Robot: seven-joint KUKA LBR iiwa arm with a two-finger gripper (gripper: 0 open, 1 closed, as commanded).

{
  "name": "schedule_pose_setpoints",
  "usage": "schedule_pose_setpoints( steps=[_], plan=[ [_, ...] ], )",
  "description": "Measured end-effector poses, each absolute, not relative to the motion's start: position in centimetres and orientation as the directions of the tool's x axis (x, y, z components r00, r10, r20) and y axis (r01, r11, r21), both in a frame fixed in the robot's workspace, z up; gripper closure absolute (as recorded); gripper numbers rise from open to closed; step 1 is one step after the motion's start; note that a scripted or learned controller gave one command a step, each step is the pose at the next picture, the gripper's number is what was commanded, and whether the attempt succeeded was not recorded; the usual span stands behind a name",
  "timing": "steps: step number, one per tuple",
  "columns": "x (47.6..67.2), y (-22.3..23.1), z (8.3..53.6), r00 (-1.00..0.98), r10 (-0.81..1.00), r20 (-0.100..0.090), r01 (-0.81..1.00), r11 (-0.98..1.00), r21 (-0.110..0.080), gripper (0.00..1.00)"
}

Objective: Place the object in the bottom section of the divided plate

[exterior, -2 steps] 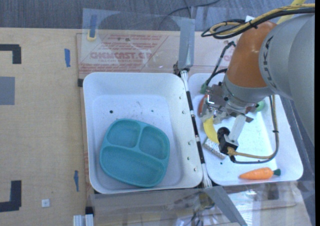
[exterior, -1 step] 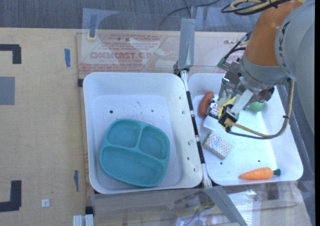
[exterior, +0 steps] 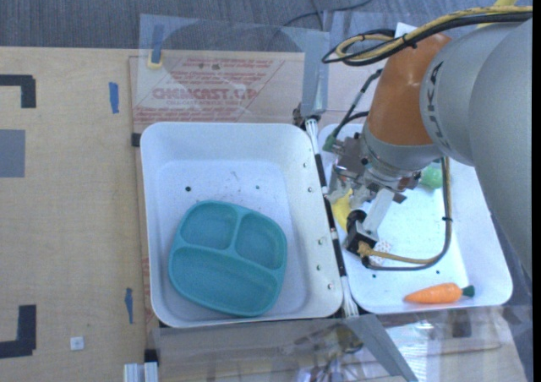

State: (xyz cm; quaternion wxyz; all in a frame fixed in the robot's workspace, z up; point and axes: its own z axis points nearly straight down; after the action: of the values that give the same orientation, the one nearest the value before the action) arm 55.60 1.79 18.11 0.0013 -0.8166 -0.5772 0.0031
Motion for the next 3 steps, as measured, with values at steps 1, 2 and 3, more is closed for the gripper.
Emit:
schedule_pose_setpoints(
  steps=[1,2,3],
  plan=[
    [55.6,5.7,17.8,0.252,0.968,0.005,0.968,-0.253,0.007,1.00],
    [49.2,8.0,18.1,-0.040,0.999,0.000,0.999,0.040,-0.009,1.00],
    [48.0,5.5,22.2,0.156,0.988,-0.003,0.988,-0.156,-0.004,1.00]
  ],
)
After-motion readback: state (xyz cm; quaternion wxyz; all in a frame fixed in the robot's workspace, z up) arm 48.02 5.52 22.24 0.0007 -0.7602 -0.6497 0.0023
